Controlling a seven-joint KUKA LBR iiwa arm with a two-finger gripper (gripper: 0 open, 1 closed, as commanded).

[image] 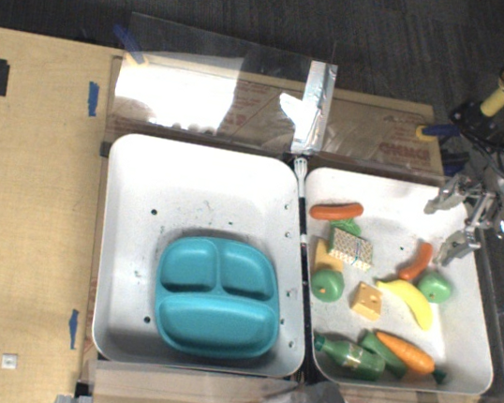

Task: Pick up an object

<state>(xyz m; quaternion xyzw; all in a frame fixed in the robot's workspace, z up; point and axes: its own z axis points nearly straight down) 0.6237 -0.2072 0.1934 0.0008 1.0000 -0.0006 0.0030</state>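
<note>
Hovering at the far right corner of the right bin, the hand sits low over the bin's upper edge with nothing visible between its metal prongs; whether they are spread or drawn together I cannot tell from this angle. Closest to it lie a small red-orange chilli-like piece and a green round fruit, with a yellow banana just beside them. All look like moulded plastic toy food: light, stiff and smooth, so likely to skid or roll if pinched off-centre. The banana seems the kindest target, best taken across its narrow middle, square to its curve. The round fruit would probably squirt out unless gripped through its widest part. Further out are a holed cheese wedge, a green apple, a red sausage, a patterned block, an orange carrot and a dark green vegetable, packed close enough that neighbours may be nudged. Over in the left bin, a teal divided tray lies alone, broad and flat, a poor fit for a pinch.
</note>
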